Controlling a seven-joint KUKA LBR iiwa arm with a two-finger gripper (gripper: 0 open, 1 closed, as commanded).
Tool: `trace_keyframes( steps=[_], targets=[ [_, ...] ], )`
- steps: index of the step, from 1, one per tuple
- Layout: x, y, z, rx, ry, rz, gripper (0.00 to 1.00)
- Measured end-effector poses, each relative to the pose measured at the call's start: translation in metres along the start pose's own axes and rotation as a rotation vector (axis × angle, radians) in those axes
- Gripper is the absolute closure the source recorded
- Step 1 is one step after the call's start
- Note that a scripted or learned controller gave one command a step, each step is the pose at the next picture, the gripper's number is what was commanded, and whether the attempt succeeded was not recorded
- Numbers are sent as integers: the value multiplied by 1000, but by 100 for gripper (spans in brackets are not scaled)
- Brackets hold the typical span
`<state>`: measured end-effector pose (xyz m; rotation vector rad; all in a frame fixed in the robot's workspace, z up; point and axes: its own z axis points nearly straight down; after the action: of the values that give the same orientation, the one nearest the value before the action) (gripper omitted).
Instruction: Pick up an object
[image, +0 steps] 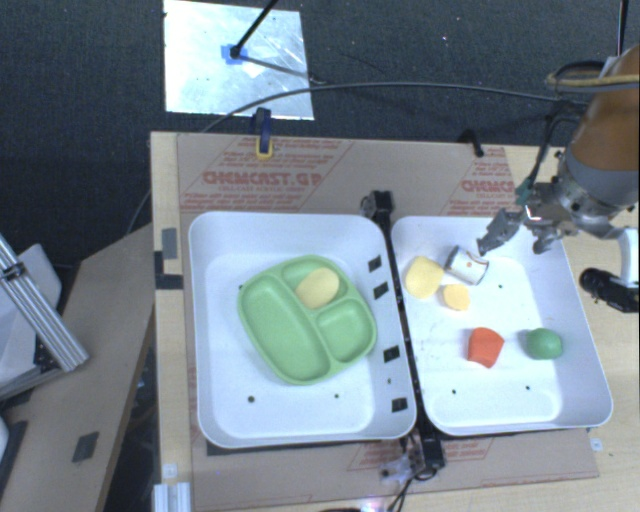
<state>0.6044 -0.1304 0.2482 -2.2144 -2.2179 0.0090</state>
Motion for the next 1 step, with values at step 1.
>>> trace_keyframes(
  steps=[1],
  targets=[
    [0,2,-6,-11,-2,-2,0]
  ],
)
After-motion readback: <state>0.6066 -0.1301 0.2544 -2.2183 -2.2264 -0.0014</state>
